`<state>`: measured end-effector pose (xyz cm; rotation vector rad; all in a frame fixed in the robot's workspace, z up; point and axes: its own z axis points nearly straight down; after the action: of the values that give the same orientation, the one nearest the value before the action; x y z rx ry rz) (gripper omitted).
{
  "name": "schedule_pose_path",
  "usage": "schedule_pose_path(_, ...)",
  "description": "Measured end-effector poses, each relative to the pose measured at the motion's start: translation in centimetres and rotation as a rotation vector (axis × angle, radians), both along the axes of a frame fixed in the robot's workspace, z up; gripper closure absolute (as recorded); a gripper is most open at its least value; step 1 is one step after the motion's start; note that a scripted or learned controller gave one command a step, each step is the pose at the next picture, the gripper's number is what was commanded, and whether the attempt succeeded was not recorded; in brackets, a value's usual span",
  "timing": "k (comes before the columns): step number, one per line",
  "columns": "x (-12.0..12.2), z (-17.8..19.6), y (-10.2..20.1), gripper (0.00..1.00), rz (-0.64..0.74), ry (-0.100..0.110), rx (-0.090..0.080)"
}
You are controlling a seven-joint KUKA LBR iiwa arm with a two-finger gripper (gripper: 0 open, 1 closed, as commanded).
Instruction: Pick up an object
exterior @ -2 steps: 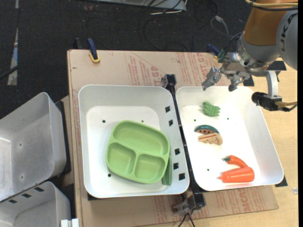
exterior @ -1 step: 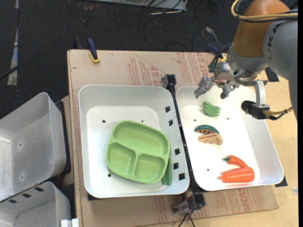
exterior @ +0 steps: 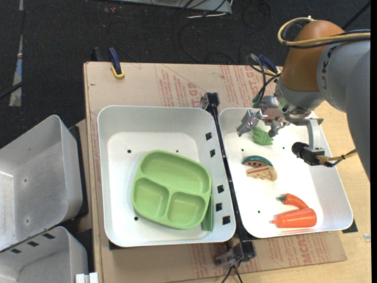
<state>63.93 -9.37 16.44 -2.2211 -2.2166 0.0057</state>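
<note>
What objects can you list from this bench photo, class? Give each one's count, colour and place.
Bins: two, white, side by side on the bench.
Divided plate: one, light green, left bin.
Leafy toy: one, green, right bin's far end, under the gripper.
Wedge toy: one, tan with a dark teal rind, right bin's middle.
Carrot toys: two, orange, right bin's near end.
Clamp: one, yellow and blue, far bench edge.
Gripper: one, grey, above the leafy toy.

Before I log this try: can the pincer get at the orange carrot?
Probably yes. The carrot lies uncovered in the right bin, nothing on top; the pincer hovers over the green piece at the far end.
</note>
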Motion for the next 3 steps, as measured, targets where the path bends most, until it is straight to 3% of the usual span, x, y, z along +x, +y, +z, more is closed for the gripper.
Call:
schedule_pose_path(1, -0.2, -6.4, -0.2, 0.00, 0.000, 0.002, 0.001)
schedule_pose_path(2, 0.0, -4.9, -0.2, 1.00, 0.000, -0.008, -0.001)
schedule_pose_path(3, -0.3, 1.4, -0.3, 1.00, 0.001, -0.011, -0.001)
